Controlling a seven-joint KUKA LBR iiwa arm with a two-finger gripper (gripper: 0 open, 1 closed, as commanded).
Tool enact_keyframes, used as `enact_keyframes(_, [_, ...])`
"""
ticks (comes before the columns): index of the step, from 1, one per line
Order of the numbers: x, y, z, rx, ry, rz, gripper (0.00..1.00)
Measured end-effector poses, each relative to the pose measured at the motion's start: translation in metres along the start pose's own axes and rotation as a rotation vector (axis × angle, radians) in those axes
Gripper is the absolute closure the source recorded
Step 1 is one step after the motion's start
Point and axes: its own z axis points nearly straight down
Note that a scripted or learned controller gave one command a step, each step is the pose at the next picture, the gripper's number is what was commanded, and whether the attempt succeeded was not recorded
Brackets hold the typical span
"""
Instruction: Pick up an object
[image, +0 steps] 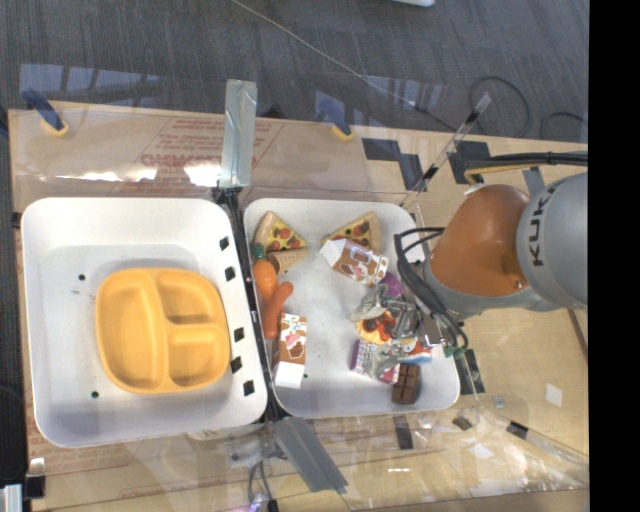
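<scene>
Nearest the camera, in the right white bin (330, 405), a brown chocolate bar (405, 383) is lying beside a crinkled purple snack packet (372, 358), with a small brown-and-white carton (291, 347) at the left wall, its print too small to read. The claw (400, 322) is reaching down among the packets at mid-bin, and whether it is spread or pinching anything cannot be told, while the grey arm (560, 240) is showing the letters "KU". Farther off, two toy pizza slices (279, 237) are lying by the back wall, an orange toy carrot (266, 285) just before them, and a yellow divided plastic plate (162, 327) is sitting in the left white bin (60, 240) on the worktop (530, 440).
</scene>
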Motion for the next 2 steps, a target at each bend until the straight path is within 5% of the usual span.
enact_keyframes(1, [-0.003, 0.002, -0.012, 0.001, -0.002, -0.011, 1.0])
enact_keyframes(2, [-0.133, 0.039, -0.055, -0.005, 0.006, -0.015, 1.0])
